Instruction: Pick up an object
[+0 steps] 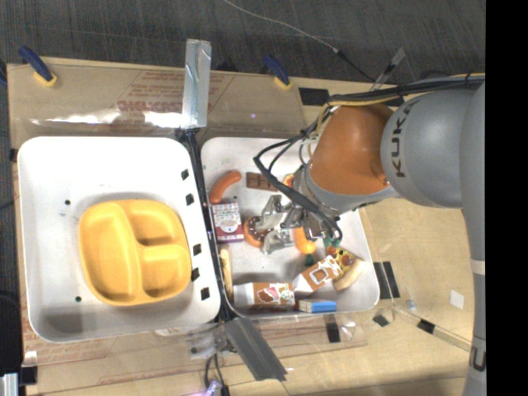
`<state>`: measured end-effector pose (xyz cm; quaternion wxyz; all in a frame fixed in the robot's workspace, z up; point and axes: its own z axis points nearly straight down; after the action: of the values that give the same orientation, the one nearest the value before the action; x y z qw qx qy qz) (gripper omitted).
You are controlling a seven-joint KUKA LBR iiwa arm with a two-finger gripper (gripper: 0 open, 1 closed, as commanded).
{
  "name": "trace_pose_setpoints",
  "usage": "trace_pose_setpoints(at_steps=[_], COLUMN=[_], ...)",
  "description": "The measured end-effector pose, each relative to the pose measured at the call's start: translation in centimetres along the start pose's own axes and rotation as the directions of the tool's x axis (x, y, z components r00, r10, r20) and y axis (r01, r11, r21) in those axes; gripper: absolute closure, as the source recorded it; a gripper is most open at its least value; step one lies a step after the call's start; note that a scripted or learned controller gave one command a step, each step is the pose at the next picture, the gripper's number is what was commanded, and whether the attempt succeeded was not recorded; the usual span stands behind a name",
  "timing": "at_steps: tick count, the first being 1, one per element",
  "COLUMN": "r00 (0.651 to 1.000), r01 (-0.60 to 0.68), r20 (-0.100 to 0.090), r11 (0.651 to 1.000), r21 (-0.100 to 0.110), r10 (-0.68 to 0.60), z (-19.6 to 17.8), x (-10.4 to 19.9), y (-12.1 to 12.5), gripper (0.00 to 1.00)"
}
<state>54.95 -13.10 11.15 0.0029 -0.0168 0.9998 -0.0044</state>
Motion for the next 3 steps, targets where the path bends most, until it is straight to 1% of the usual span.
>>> trace_pose_setpoints(at_steps=[1,2,3], r00=[0.961,0.984,0.961], r01=[-0.275,-0.18,-0.275], r20=[0.001,-0.001,-0.012], r11=[0.961,0.984,0.961], r21=[-0.008,-0.006,-0.006], r10=[0.275,0.18,0.275], z=[-13.9,-18.7,-13.2], x=[0.3,-4.3,2.5], y=[4.7,0.3,2.3], gripper=[1.0,1.0,1.0])
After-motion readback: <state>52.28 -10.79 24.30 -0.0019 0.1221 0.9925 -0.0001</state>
